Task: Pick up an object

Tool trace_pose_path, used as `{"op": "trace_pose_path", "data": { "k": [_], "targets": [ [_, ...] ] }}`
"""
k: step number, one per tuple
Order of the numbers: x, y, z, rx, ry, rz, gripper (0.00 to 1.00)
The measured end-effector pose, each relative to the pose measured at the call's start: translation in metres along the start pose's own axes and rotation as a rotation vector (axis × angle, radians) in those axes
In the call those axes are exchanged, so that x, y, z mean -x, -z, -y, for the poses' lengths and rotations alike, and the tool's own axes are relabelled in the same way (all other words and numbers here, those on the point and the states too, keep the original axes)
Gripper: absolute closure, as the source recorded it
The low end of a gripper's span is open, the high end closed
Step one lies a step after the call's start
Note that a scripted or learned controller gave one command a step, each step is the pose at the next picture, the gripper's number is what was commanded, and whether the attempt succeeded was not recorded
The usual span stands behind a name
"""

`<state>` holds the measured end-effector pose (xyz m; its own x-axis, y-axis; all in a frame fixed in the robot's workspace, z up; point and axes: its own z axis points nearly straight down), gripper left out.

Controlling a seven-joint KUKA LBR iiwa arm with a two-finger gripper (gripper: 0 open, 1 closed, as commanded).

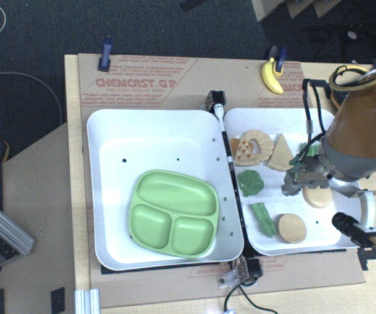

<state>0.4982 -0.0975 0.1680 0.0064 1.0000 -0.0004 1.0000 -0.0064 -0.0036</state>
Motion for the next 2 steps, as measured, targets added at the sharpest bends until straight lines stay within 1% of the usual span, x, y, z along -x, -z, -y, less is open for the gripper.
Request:
{"op": "trace_pose_path", "data": {
  "k": [1, 2],
  "targets": [
    [-0.0429, 0.0326, 0.0201, 0.003, 0.009, -0.001, 1.0],
    [-0.0412, 0.0415, 0.0189, 0.005, 0.007, 0.0, 1.0]
  ]
}}
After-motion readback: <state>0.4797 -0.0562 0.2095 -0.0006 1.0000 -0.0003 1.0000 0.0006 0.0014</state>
